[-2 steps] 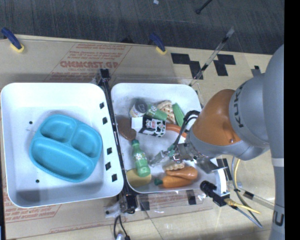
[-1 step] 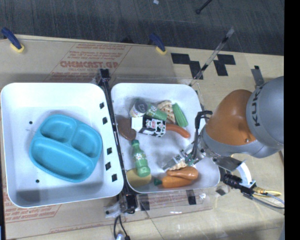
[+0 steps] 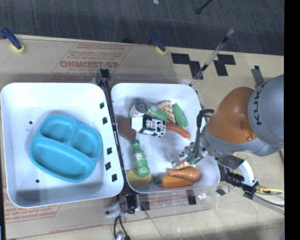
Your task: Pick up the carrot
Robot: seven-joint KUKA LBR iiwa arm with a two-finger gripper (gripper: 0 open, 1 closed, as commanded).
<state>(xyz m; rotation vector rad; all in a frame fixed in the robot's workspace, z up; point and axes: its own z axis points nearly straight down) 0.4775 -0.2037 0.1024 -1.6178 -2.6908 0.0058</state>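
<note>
The pincer is hovering low in the right bin, approaching; its opening I cannot tell. The carrot is lying at its six o'clock; next, descending and closing squarely.

Counts: two white bins, left and right. One blue divided plate in the left bin. Right bin had one green bottle, one carrot, one cow-print toy, one brown piece; the rest was too jumbled to count.
</note>
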